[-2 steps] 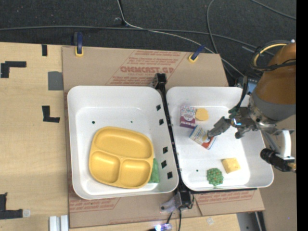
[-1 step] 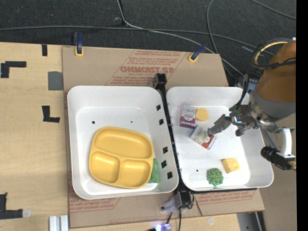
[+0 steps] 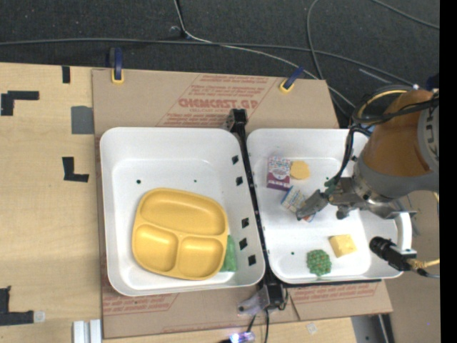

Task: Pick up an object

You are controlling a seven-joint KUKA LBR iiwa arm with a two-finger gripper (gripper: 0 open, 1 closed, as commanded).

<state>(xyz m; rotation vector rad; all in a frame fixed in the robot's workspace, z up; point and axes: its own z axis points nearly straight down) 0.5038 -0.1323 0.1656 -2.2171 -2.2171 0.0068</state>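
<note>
Fingers [image 3: 312, 206]: dark, low in the right bin [image 3: 357, 269], tip touching a small blue-and-white packet [image 3: 293, 199]; spread or pressed together cannot be told. Just beside: purple-and-white packet [image 3: 278, 172], round yellow piece [image 3: 300, 170]. Nearer the front wall: yellow block [image 3: 343, 245], green bumpy ball [image 3: 318, 261]. Left bin [image 3: 118, 156]: yellow compartment tray [image 3: 178, 233], green item [image 3: 229, 256] at its right edge. Both bins on cardboard [image 3: 214, 98] over the tabletop [image 3: 43, 191].

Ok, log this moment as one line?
arm: over right bin | gripper: at small packet | grasp: unconfirmed | left bin: yellow tray
</note>
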